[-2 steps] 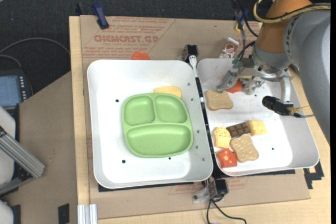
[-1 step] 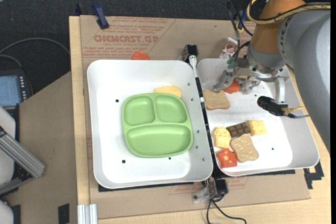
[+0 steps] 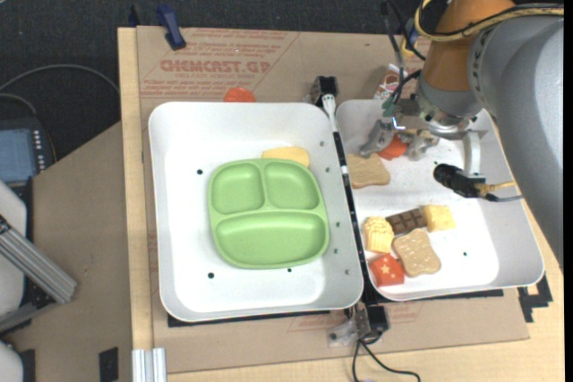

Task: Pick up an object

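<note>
My gripper hangs low at the back left of the right bin, fingers spread open. A small red-orange piece lies on the bin floor between the fingers, and I cannot tell whether they touch it. A tan bread slice lies just in front and to the left of the gripper. Further forward sit a yellow waffle, a brown chocolate bar, a yellow cheese block, a toast slice and a red piece.
The left bin holds a green divided plate with a pale yellow piece behind it. The bins meet along a raised rim. The grey arm covers the right bin's back right.
</note>
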Robot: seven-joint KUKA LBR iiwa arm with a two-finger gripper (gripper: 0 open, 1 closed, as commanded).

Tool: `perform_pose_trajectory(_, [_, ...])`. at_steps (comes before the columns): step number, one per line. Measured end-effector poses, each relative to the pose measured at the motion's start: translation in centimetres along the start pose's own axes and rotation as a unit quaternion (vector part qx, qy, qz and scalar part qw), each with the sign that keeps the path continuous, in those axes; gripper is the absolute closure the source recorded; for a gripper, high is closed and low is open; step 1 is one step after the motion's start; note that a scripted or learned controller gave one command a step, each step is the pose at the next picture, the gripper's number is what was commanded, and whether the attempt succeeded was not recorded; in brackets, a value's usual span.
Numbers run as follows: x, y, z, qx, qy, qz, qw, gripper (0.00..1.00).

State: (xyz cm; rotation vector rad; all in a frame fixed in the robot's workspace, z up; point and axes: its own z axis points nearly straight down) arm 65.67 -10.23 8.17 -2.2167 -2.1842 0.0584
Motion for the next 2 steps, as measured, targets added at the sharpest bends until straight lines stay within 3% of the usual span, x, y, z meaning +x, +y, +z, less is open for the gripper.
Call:
perform_pose_trajectory(1, [0.2,-0.3,-0.8,0.005,0.003,-0.001,1.0000,1.00])
perform_pose_trajectory(2, [1.1,-6.8,-11.3,-0.021,0.004,-0.006,0.9998,1.00])
